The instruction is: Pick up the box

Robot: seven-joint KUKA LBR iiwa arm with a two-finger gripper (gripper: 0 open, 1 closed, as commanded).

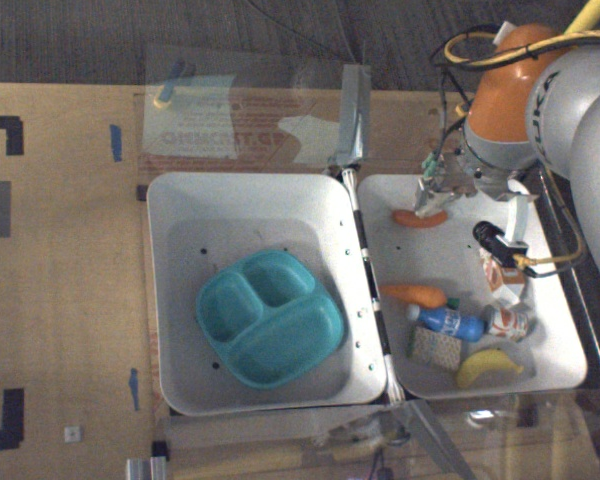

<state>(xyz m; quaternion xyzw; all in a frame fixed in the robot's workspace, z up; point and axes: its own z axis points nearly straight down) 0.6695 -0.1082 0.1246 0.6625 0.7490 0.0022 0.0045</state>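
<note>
We can't tell how the gripper (432,196) jaws stand, and over the sausage (420,218) we risk missing the box (501,273).

One camera, fixed above the bench (60,268), looks down at a slant; the far side of the scene lies at the top, where dark floor (180,18) shows beyond the bench edge; the near edge of the bins runs along the bottom. The left bin (170,228) sits near the middle of the view, the right bin (560,368) toward the right side; both fit whole in view, seen from moderately near, with bench to the left. The arm (540,98) enters from the upper right, close to the lens and partly cut by the edge.
</note>
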